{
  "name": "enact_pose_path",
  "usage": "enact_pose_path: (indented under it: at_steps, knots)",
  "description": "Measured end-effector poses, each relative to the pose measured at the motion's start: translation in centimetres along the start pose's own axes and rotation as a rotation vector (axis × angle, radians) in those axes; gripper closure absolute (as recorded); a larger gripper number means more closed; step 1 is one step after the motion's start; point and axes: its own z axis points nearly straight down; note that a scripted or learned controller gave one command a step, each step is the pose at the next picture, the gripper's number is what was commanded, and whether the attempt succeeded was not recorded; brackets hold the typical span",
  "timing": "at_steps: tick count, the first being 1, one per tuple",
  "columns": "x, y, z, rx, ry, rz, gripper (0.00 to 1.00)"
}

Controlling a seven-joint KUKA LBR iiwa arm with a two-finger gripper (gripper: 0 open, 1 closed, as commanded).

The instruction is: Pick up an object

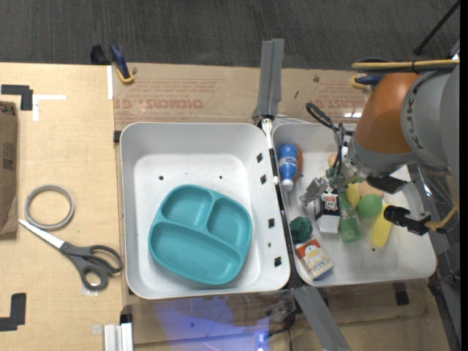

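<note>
The right bin (409, 265) holds several small items: a blue bottle (288, 163) against its left wall, a dark green lump (300, 229), a small printed carton (314, 259), a green ball (369, 207), a green piece (349, 229), a yellow corn cob (380, 230) and a yellow piece (354, 194). My gripper (327, 197) hangs low over the middle of this pile, just left of the yellow and green pieces and above a small white block (329, 223). The grey arm with its orange band (387, 112) covers the bin's back right part.
In the left bin (139, 159) lies a teal divided plate (201, 232). On the bench to the left are scissors (80, 254) and a roll of tape (49, 205). Brown cardboard (183, 93) lies behind both bins.
</note>
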Motion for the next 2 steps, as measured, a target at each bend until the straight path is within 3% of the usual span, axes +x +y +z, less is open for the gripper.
enact_pose_path:
  at_steps: [1, 2]
  knots:
    - [-0.1, 0.1, -1.0, -0.002, -0.002, -0.002, 1.00]
    - [3.8, 1.4, -10.0, 0.000, -0.002, 0.092, 1.00]
